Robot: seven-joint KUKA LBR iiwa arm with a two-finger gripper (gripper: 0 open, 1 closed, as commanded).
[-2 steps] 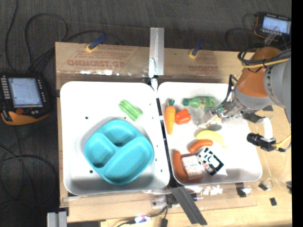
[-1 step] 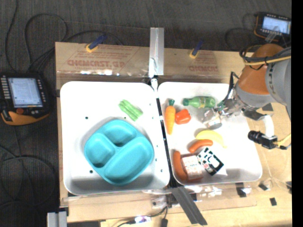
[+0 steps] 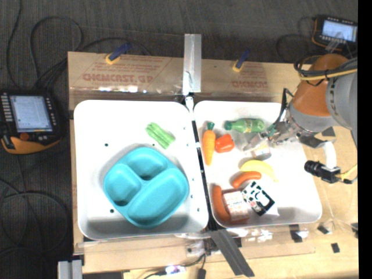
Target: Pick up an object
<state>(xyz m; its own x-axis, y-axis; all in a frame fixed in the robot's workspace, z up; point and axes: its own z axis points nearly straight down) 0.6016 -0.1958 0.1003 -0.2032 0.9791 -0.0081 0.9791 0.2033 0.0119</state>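
Observation:
In the right bin [image 3: 302, 205], my gripper [image 3: 266, 137] hangs low near the back. It is just right of a green bottle [image 3: 243, 125] lying on its side. An orange carrot [image 3: 207, 146] and a red pepper [image 3: 224, 144] lie left of the bottle. A yellow banana [image 3: 258, 167] and an orange-red sausage [image 3: 243, 179] sit just in front of the gripper. A black-and-white box [image 3: 258, 197] and a brown can [image 3: 228, 204] rest at the front of that bin. Nothing visibly sits in the gripper.
The left bin [image 3: 93, 127] holds a teal divided plate [image 3: 146, 185] and a small green vegetable [image 3: 160, 134]. The bins meet at a raised rim [image 3: 196, 156]. Tablets lie off the bench at the far left [image 3: 28, 121] and top right [image 3: 336, 31].

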